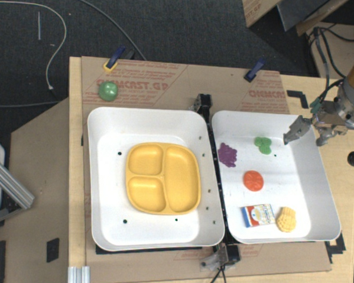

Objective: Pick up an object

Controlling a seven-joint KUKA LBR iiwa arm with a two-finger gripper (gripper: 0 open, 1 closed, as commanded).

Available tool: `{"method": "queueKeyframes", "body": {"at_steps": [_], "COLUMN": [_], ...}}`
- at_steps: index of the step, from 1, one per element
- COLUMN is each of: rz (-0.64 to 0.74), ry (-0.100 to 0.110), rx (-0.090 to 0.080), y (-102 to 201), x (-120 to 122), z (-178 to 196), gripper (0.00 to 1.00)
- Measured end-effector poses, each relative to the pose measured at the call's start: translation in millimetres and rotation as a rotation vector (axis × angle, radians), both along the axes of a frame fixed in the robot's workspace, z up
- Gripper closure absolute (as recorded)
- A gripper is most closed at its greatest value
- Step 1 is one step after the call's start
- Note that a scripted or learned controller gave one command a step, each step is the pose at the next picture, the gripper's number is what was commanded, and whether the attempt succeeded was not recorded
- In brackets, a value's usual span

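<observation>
1. The step in hand looks like the approach: the end effector (308,130) hovers over the right bin (325,193), upper right corner, nothing between its fingers.
2. Its fingers seem spread open, though the view is small.
3. Nearest target: a green object (262,144), just left of the end effector.
4. Next, shift left and descend.

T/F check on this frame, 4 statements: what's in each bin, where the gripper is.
1. The yellow divided plate lies in the left bin. True.
2. The gripper holds the purple toy. False: the purple toy lies on the right bin floor, apart from the gripper.
3. A green ball sits outside both bins. True.
4. The orange-red round item is in the left bin. False: the orange-red round item is in the right bin.
</observation>
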State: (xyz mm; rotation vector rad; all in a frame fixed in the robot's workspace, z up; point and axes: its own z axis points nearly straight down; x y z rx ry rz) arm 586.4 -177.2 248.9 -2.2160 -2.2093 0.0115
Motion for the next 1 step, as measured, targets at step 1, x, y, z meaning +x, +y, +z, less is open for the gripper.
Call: {"method": "queueKeyframes", "body": {"at_steps": [1], "rz": [0.003], "ry": [-0.013], "rx": [-0.003], "y": [0.4], "x": [2.4], "z": [7.2], "gripper": [0.0]}}
